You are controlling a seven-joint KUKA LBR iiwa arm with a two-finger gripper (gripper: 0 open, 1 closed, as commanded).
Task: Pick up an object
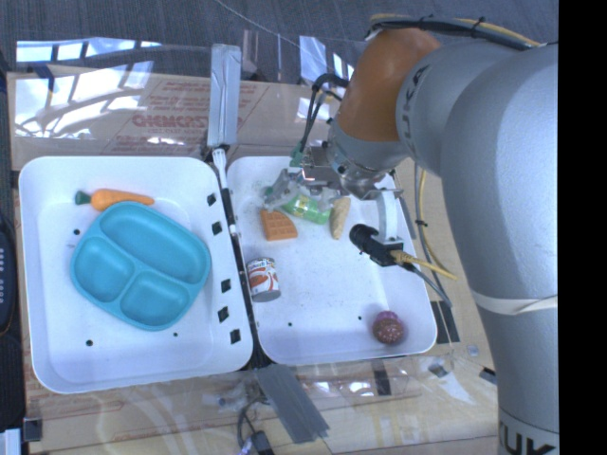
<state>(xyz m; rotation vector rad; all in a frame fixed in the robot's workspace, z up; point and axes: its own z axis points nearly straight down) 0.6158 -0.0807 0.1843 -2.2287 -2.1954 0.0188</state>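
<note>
Several small things lie in the right bin (pixel 417 335), and my gripper (pixel 302 180) is low over its far part, just above a green packet (pixel 308 209). I cannot tell how my hand is set. Beside the packet lie an orange waffle piece (pixel 277 225) and a pale corn cob (pixel 340 217). A small can (pixel 263 279) lies near the left wall, and a dark red ball (pixel 388 327) rests in the near right corner. The left bin (pixel 47 349) carries a blue divided plate (pixel 139 264) and a carrot (pixel 116 197) touching its far rim.
</note>
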